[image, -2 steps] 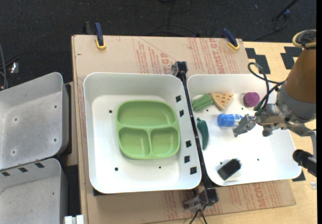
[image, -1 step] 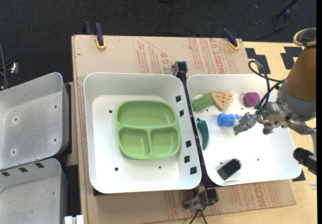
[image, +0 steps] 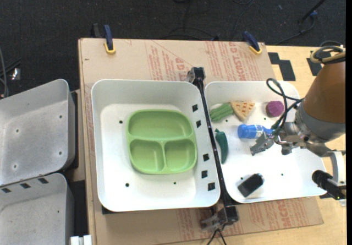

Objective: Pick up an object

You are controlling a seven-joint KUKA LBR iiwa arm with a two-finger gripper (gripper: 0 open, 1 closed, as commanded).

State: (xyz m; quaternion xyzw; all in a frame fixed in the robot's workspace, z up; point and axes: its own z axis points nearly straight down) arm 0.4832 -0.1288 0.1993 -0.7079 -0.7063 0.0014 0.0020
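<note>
The right bin [image: 286,183] holds several small things: a light green piece [image: 221,111], a pizza-slice toy [image: 243,109], a purple ball [image: 275,108], a blue cylinder [image: 248,131], a dark green pepper [image: 221,145] and a black block [image: 250,184]. My gripper [image: 260,147] reaches in from the right and hovers just right of and below the blue cylinder, near the bin's middle. The arm's wrist hides the bin's right side. I see nothing held in the gripper.
The left bin [image: 110,183] holds a green divided plate [image: 162,141]. A black divider [image: 212,145] runs between the bins. White trays [image: 33,123] lie off the bench to the left. Cables hang by the wrist.
</note>
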